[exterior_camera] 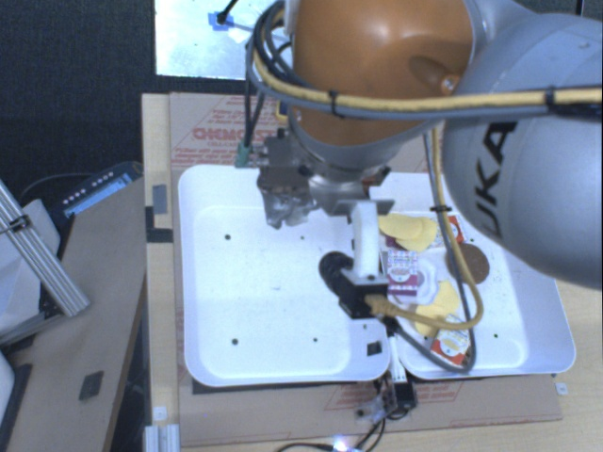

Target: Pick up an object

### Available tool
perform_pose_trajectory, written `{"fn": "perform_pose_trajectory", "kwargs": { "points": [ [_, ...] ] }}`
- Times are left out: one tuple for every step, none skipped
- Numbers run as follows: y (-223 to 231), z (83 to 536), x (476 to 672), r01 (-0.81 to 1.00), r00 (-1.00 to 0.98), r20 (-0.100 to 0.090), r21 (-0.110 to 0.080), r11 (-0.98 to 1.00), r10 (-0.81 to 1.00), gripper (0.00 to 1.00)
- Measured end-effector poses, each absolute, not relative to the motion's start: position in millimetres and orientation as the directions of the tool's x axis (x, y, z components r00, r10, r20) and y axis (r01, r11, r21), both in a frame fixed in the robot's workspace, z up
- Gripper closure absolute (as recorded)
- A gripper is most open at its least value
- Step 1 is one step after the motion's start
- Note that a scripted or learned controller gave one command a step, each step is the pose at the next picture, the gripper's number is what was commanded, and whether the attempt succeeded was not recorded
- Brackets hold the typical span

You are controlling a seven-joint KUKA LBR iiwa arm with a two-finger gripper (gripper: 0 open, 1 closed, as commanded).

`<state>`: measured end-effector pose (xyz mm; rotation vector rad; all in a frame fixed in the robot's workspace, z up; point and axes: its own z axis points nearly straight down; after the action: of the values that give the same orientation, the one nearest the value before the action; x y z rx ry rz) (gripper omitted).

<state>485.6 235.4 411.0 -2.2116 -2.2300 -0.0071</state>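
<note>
My gripper [284, 207] hangs below the orange wrist band, over the far part of the left bin [236, 281], whose floor below it is bare. The right bin [532, 332] holds the objects: a yellow piece [411, 230], a white and red packet [403, 277], a brown round piece [473, 265], another yellow piece [443, 299] and a red and white item [453, 346]. The arm hides much of the right bin. Nothing is seen held in the gripper.
Both bins rest on a cardboard sheet [217, 125] on the bench. A grey rail and a device with blue lights [94, 188] stand off to the left. A pale panel [203, 26] lies behind the bins.
</note>
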Motion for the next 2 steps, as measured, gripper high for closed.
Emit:
{"fn": "perform_pose_trajectory", "kwargs": {
  "points": [
    [234.1, 375.8, 494.4, 1.000, -0.001, -0.001, -0.002, 0.001, 1.000, 1.00],
    [228.3, 538.4, 533.7, 1.000, -0.003, 0.008, 0.020, 0.003, 1.000, 1.00]
  ]
}}
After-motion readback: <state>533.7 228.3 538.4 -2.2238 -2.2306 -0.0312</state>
